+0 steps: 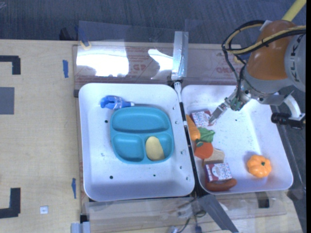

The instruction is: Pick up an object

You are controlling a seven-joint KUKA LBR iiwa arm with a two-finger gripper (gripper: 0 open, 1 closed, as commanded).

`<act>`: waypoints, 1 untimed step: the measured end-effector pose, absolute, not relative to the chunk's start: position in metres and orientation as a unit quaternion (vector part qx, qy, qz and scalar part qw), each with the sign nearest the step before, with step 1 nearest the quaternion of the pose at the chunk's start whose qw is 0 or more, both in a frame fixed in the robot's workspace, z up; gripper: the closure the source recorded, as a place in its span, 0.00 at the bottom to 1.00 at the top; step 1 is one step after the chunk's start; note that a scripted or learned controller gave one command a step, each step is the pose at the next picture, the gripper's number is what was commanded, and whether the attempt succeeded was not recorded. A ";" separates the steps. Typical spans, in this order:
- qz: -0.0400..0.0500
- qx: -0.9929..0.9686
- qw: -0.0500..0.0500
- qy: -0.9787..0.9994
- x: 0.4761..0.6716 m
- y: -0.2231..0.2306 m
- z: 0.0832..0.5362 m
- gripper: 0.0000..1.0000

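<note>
My gripper (214,117) hangs low in the right bin (272,125), near its left side, and slants down toward the left. Its tip is right at the upper right corner of a red and white packet (199,117); contact is not clear. Below the packet lie an orange carrot (193,129) with green leaves (207,135), a red-orange tomato (203,151) and a tan wedge (218,155). A second red packet (218,171) and a brown sausage (222,184) rest at the bin's front. A small orange pumpkin (259,166) sits alone at the front right.
The left bin (92,144) holds a blue divided tray (141,130) with a yellow oval piece (154,148) in its lower right compartment. A small blue object (114,102) lies behind the tray. A ridge (183,125) separates the bins. Black cables (233,42) loop above the wrist.
</note>
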State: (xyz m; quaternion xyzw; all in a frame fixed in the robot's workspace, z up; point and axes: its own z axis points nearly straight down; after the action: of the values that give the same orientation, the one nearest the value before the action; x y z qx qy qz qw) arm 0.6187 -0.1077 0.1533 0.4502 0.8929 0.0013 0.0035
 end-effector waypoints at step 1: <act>0.003 0.428 0.006 0.904 0.650 -0.114 0.094 0.00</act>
State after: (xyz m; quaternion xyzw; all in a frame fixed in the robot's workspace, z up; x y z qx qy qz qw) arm 0.6495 -0.1139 0.0941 0.4278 0.9038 0.0029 0.0056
